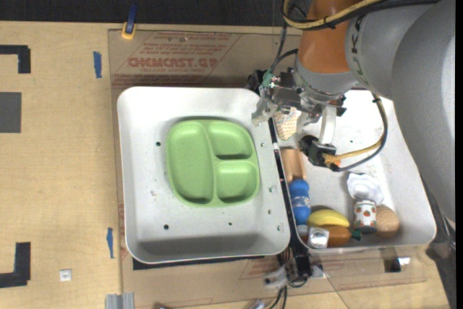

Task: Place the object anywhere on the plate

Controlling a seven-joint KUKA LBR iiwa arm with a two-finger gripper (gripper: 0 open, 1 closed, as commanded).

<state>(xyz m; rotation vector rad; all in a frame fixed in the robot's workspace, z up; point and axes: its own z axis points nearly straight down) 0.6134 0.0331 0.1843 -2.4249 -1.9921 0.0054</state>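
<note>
- The gripper (pixel 291 128) is seen at the far-left corner of the right bin (pixel 405 155), hung beneath the orange band (pixel 334 18) of the grey arm (pixel 412 32).
- Whether anything is held by it cannot be told; its tip is hidden among the wrist hardware and cables.
- A pale, speckled object (pixel 287 127) is seen directly under the gripper, against the bin's left wall; whether it is touched cannot be judged.
- Just nearside of the gripper, a tan cylindrical item (pixel 292 163) is laid along the same wall, and a blue bottle (pixel 299 197) is placed right after it, end to end.
- Further toward the near edge from the gripper, a yellow banana (pixel 329 217) is lying over an orange piece (pixel 337 234), with a small silver-capped thing (pixel 317 236) beside them.
- To the near right of the gripper, a crumpled white item (pixel 364 186), a spotted white cup (pixel 364 213) and a brown rounded object (pixel 387 221) are grouped close together.
- The green plate (pixel 189 163), divided into three compartments, is lying to the left of the gripper, in the middle of the left bin (pixel 137 155), across the divide between the two bins.
- No object is resting on the plate's compartments.
- A black cable (pixel 382 128) is looped to the right of the gripper.
</note>
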